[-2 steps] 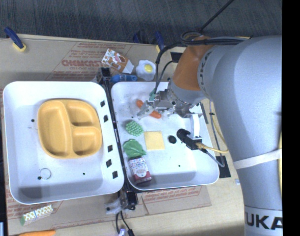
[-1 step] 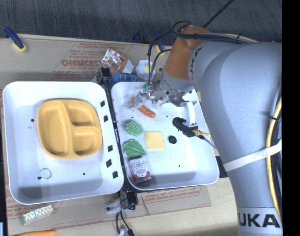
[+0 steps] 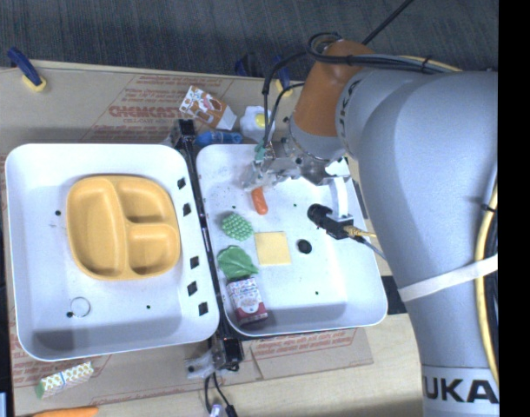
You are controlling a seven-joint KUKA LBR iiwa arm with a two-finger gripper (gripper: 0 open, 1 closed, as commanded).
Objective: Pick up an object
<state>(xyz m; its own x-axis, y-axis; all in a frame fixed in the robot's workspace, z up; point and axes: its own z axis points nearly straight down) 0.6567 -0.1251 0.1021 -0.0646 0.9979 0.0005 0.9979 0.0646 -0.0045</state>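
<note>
Gripper [image 3: 263, 170] low in right bin [image 3: 369, 294], far end — can't tell grip state. Carrot [image 3: 260, 201] just below it. Judgement: centre over carrot, descend straight, avoid green ball [image 3: 236, 226] nearby.

Dark grey carpeted floor [image 3: 117, 16] runs across the top, ribbed in fine lines. Below it sits the bench, covered by a flattened brown cardboard sheet [image 3: 117, 102] with red printed lettering. A blue clamp [image 3: 26, 68] grips its far left corner. Light falls evenly, with soft shadows. At the bottom left edge lies a small patterned packet [image 3: 65, 378], possibly a wrapper.
</note>
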